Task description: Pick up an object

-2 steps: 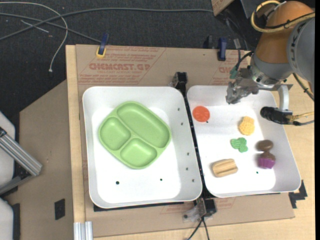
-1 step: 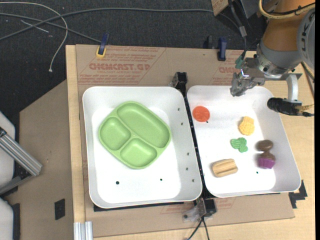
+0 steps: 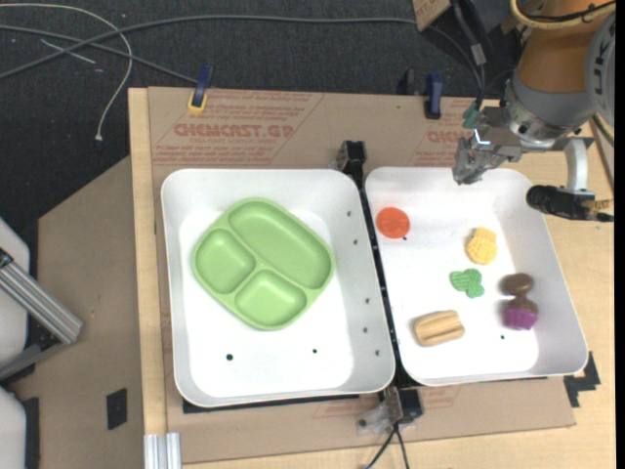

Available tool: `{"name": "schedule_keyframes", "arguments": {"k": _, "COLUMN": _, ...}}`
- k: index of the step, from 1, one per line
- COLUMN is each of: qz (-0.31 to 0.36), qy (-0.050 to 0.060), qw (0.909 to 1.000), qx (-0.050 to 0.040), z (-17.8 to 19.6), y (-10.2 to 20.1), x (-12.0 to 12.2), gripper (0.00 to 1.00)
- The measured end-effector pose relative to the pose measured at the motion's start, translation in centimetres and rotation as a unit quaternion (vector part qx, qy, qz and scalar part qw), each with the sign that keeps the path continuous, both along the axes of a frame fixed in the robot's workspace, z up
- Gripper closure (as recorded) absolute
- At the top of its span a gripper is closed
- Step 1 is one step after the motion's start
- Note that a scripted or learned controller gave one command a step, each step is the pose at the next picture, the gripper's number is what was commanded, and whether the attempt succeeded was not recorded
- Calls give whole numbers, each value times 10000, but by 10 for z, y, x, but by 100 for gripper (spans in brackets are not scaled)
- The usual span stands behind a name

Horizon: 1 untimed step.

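Several small toy foods lie in the right bin [image 3: 425,272]: an orange round piece [image 3: 394,223] at the back left, a yellow corn-like piece [image 3: 480,245], a green leafy piece [image 3: 468,282], a brown piece [image 3: 517,284], a purple piece [image 3: 520,314] and a tan bun-shaped piece [image 3: 437,327] near the front. My gripper [image 3: 470,171] hangs over the back edge of the right bin, above and right of the orange piece and behind the yellow one. It touches none of them.
In the left bin [image 3: 195,350] lies a green divided plate [image 3: 261,262]. A black clamp [image 3: 351,154] sits between the bins at the back. Two blue clips [image 3: 202,86] [image 3: 434,94] hold the cardboard base. Cables run across the dark floor behind.
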<state>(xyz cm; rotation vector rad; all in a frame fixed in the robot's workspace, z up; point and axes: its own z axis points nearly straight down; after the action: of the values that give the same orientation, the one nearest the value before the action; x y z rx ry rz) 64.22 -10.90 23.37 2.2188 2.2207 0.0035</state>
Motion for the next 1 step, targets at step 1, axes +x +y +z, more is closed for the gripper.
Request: {"name": "schedule_keyframes", "arguments": {"k": 1, "qz": 29, "qy": 23, "qw": 10000, "qx": 14, "z": -4, "y": 64, "x": -1, "gripper": 100}}
